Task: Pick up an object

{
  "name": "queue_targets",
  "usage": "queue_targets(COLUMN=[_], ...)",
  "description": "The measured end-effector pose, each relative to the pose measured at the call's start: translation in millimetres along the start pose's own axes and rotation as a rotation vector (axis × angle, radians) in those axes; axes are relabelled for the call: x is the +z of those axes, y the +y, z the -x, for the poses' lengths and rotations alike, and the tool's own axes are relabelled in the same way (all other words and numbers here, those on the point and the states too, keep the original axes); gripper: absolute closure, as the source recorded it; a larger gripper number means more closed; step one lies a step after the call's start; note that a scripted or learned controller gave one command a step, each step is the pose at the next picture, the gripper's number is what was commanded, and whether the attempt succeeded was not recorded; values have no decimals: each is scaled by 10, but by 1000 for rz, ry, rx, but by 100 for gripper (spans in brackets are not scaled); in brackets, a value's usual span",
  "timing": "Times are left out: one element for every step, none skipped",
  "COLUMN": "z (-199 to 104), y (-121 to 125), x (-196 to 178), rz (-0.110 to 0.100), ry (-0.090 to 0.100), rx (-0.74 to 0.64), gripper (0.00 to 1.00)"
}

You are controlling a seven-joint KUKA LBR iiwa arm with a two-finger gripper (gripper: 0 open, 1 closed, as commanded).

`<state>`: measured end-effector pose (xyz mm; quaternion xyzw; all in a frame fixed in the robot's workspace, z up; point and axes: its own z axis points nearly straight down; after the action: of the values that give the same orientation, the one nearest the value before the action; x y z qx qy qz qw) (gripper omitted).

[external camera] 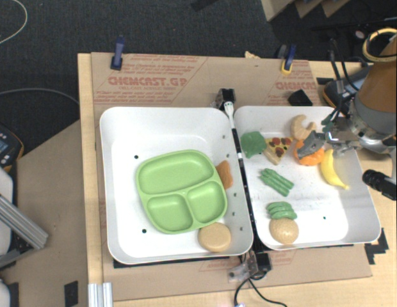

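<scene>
A green divided tray (pixel 180 190) and a tan round cookie (pixel 215 237) sit in the left bin (pixel 115 171). In the right bin (pixel 358 216), the gripper (pixel 312 144) hovers at the upper right, directly over an orange piece (pixel 310 157); how wide it stands cannot be told. A yellow banana (pixel 331 169) lies just right of it.

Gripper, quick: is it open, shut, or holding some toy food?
Gripper: over the orange piece beside the banana; open or shut cannot be told.
</scene>
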<state>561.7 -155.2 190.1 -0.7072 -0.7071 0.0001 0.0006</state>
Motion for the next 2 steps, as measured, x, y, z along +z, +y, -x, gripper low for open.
queue_targets(z=[-271,463], y=[-868,-822], x=[-11,-664], rz=[-7,9], ry=[3,-7], rx=[2,5], gripper=[0,0])
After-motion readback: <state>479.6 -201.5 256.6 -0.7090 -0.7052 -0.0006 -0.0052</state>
